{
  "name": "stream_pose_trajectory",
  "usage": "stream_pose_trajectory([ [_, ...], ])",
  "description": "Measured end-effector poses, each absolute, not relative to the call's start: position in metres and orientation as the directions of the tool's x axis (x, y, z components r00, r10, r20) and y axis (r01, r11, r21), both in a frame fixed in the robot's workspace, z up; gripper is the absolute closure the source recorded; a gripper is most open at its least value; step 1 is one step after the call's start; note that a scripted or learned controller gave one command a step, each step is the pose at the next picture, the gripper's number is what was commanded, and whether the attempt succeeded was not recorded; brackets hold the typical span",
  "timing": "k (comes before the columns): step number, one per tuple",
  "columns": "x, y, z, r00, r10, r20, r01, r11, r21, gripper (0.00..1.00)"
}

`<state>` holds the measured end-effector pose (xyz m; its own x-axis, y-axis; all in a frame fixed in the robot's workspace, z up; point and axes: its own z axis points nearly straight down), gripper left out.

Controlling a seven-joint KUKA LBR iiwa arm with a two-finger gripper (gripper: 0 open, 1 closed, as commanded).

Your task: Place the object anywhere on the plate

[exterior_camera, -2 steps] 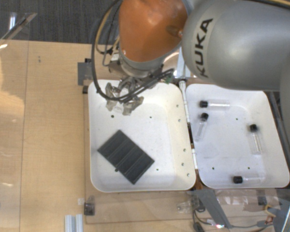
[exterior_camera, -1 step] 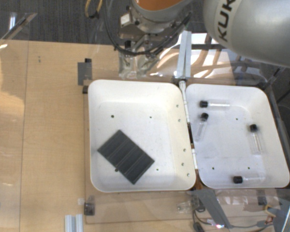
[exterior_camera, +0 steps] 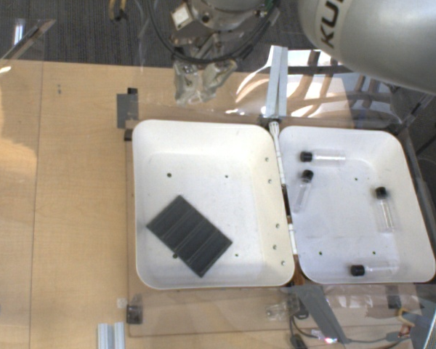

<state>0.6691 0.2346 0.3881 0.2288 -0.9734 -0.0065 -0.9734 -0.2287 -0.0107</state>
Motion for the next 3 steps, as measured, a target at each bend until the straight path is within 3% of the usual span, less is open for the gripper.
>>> stream_pose_trajectory([
  [1,0.669,0.236,0.28,0.383,-0.924,-0.005,-0.924,-0.383,-0.006,1.0],
  [2,0.669,0.236,0.37,0.618,-0.786,-0.002,-0.786,-0.618,-0.012,1.0],
  [3,0.669,0.236,0.293,0.755,-0.656,-0.003,-0.656,-0.755,-0.007,1.0],
])
